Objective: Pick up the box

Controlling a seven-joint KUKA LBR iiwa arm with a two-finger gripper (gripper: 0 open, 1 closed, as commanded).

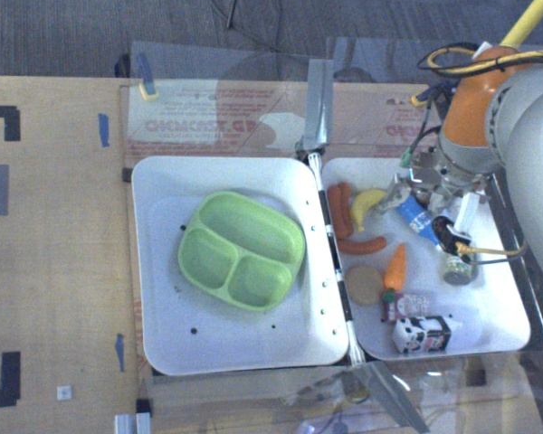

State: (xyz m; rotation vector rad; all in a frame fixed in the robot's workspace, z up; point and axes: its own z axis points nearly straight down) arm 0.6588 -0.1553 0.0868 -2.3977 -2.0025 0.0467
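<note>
Jaws state unclear over right bin's (516, 328) far edge, box (422, 334) near front rim

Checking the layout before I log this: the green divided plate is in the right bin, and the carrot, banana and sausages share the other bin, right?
Not quite. The camera view shows the green divided plate in the left bin; the carrot, banana and sausages share the right bin.

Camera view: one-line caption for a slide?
KUKA arm's gripper low over the right bin near banana; cow-print box untouched at front; green plate in left bin.
</note>
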